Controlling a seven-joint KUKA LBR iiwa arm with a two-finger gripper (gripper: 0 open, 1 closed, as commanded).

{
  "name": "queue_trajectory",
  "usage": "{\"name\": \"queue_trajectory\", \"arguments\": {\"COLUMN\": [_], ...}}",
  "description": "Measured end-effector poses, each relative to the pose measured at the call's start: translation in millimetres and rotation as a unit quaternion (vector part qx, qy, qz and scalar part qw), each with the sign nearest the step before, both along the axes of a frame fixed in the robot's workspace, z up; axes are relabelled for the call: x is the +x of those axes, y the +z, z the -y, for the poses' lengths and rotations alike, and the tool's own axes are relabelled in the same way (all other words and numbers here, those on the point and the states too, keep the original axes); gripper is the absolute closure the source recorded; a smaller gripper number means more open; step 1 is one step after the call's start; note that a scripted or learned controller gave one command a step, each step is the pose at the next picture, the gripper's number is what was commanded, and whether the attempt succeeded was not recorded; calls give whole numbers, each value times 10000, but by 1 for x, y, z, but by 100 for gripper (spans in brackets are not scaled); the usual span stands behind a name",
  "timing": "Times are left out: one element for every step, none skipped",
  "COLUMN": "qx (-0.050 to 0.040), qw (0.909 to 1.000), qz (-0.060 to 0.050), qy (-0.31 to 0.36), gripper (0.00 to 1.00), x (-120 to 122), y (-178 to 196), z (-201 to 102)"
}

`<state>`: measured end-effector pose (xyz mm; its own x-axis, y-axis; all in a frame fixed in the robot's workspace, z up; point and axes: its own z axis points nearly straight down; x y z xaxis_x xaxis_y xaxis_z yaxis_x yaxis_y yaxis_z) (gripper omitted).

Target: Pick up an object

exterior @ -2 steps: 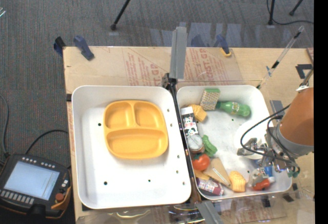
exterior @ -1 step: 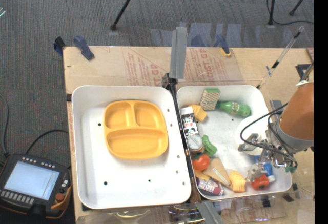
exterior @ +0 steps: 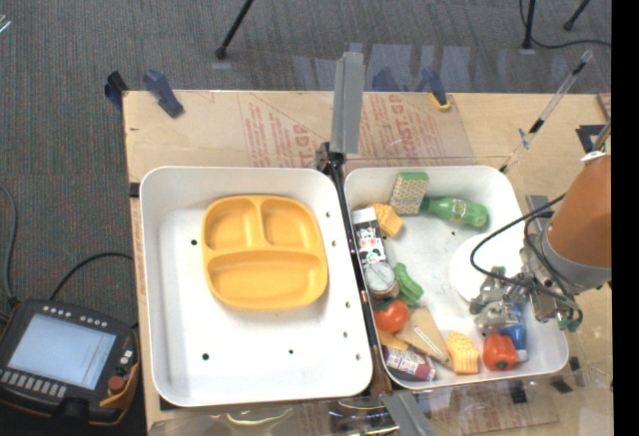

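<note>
My gripper (exterior: 498,300) is low over the right part of the right bin (exterior: 499,187), reaching in from the right edge. Just below it lie a small blue and white item (exterior: 514,334) and an orange-red pepper (exterior: 501,352). A yellow ridged piece (exterior: 461,352) sits left of the pepper. A white round disc (exterior: 477,266) lies to the gripper's upper left. I see nothing held in the gripper.
The right bin also holds a green bottle (exterior: 455,212), a tan textured block (exterior: 407,193), a white printed box (exterior: 367,235), a small can (exterior: 379,276), a red tomato (exterior: 392,314) and a cheese wedge (exterior: 427,332). A yellow divided tray (exterior: 266,251) lies in the left bin (exterior: 170,324).
</note>
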<state>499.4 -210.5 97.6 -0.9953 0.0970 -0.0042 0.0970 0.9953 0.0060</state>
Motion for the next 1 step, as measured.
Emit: {"name": "queue_trajectory", "arguments": {"qx": [-12], "qw": [9991], "qz": [-21], "qy": [-420], "gripper": [100], "x": [73], "y": [-11], "z": [-42]}}
